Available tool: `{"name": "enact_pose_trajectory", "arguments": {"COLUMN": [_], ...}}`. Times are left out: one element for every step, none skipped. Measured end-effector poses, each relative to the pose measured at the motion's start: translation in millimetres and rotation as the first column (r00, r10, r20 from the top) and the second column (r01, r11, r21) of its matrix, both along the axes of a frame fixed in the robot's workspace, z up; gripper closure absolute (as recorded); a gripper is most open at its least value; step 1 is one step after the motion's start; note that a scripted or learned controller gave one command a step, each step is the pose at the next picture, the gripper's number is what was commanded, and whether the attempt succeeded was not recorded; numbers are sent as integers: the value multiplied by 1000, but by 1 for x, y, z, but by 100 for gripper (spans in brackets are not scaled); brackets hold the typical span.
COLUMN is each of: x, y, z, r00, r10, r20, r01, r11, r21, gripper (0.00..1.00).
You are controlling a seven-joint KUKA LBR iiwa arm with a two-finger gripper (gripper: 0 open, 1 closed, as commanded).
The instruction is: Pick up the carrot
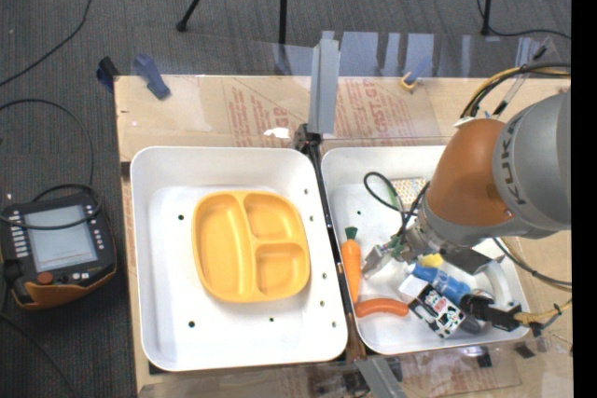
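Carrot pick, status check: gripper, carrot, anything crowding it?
Gripper low in right bin, beside carrot. Carrot lying near left wall, not gripped. Orange hot dog just below it.

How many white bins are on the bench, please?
2. The left bin holds a yellow divided plate. The right bin holds the carrot and other small things; the arm covers part of it.

1. Two bins sit side by side on the desk (215,112).
2. The left bin (159,294) holds a divided plate (250,245).
3. In the right bin (373,168), the carrot (351,266) lies by the left wall, just left of the hand (378,258).
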State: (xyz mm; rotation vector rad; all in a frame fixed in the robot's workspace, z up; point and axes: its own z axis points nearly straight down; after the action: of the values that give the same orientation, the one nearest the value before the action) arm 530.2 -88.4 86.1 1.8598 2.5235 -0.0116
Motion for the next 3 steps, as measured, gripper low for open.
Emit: {"name": "enact_pose_trajectory", "arguments": {"x": [55,55,55], "y": [-6,-7,-7], "z": [-2,2,2], "r00": [943,945,945], "r10": [334,327,327], "r20": [-6,-11,-11], "r01": [-334,-327,-327], "r11": [943,945,945], "r21": [11,17,16], "gripper": [0,100,0]}}
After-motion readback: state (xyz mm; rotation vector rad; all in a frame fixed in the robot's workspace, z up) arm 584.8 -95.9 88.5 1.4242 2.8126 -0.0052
